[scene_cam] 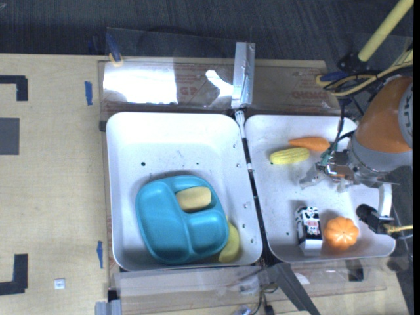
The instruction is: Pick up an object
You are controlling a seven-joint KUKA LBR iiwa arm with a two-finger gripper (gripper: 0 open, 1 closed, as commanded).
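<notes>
Step in hand: approach. Nothing sits between the fingers, so no object is yet picked up.

Left bin (131,143): holds a blue tray (177,222) with a yellow piece (195,199) in its upper compartment; a second yellow item (231,243) lies against the tray's lower right edge.

Right bin (275,228): holds the candidate objects. The arm (387,126) enters from the right, its orange band above the wrist, and reaches over the bin's right half. The gripper (323,174) is low over the bin floor, pointing left. Its fingers appear spread, with bare white floor between them; the claw is open and holds nothing.

Objects, by size:
- Orange fruit (341,233), near the front wall, below the gripper.
- Corn (289,155), up and to the left of the fingertips, near but apart.
- Carrot (310,143), just behind the corn, touching or almost touching it.
- Small black-and-white carton (308,226), just left of the orange fruit.

Next move, as judged: the corn is the nearest target. The gripper must shift up-left until the fingers straddle the corn, then close and lift. The adjacent carrot may be pushed or caught.
</notes>
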